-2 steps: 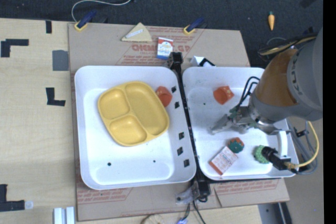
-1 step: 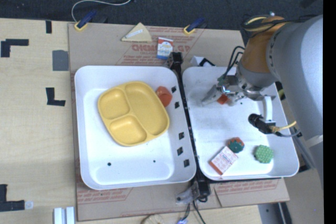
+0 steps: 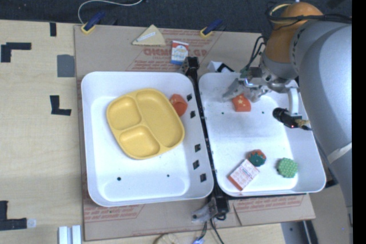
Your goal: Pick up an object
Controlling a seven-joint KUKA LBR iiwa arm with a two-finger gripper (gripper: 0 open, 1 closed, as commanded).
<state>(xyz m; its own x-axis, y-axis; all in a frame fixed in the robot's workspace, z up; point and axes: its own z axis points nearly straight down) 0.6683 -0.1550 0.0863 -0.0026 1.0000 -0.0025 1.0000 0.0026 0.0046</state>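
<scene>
Orange block just under tool

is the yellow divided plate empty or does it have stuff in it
Empty: all three compartments of the yellow plate show bare; the orange object sits beside its rim.

Two white bins sit side by side: the left bin and the right bin. The left one has one yellow divided plate and one orange-red piece. The right one has one orange block, one green ball, one small card packet and one red-and-teal toy.
</scene>
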